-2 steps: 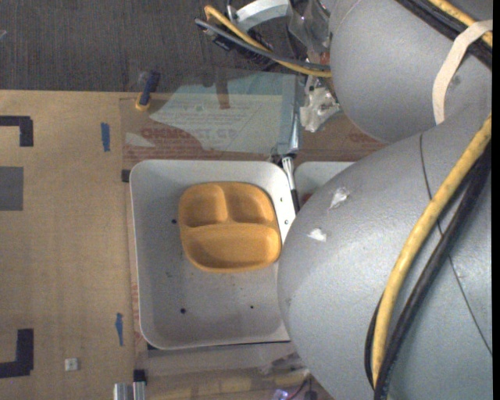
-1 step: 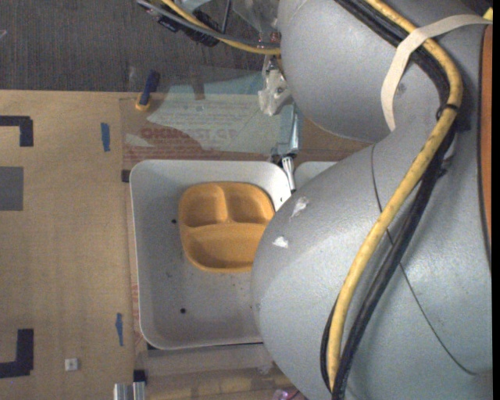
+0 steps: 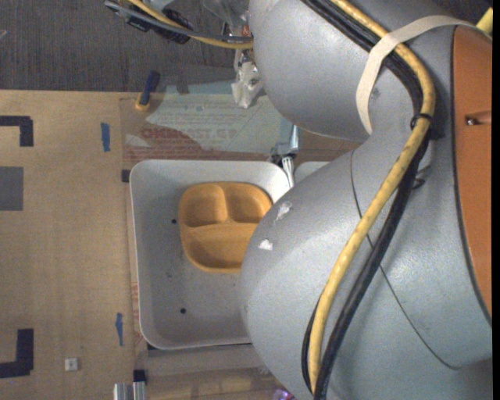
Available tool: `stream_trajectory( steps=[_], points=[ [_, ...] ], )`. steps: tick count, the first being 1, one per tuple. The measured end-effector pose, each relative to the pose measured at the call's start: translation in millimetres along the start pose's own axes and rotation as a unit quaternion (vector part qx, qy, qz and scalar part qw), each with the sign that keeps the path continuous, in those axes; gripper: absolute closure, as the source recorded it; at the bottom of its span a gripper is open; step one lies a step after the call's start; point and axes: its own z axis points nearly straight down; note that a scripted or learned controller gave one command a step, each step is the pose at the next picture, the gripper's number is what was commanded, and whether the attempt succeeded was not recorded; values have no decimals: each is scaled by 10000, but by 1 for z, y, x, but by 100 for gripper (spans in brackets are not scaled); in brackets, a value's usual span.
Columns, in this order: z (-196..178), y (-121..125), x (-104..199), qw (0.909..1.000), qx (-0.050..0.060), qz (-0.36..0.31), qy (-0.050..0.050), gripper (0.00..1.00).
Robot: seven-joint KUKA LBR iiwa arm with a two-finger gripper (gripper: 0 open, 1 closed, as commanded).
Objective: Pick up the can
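Note:
My grey arm (image 3: 367, 226) covers most of the right side of the camera view, with its orange band (image 3: 478, 156) at the far right. It hides the right bin and part of the left bin (image 3: 152, 258). A yellow three-section plate (image 3: 219, 225) lies in the left bin, its right edge under the arm. I see no can.
The left bin sits on a tan bench (image 3: 62, 234) with blue tape marks and black corner marks. A clear plastic sheet with red print (image 3: 203, 129) lies behind the bin. Cables (image 3: 172, 23) run across the top.

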Motion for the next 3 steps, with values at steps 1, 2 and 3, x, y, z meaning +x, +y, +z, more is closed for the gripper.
stream_trajectory(
  steps=[1,2,3],
  points=[
    [0,6,-2,9984,4,568,8,100],
    [0,63,-20,9982,11,593,-24,100],
    [0,2,1,9993,3,386,2,100]
  ],
)
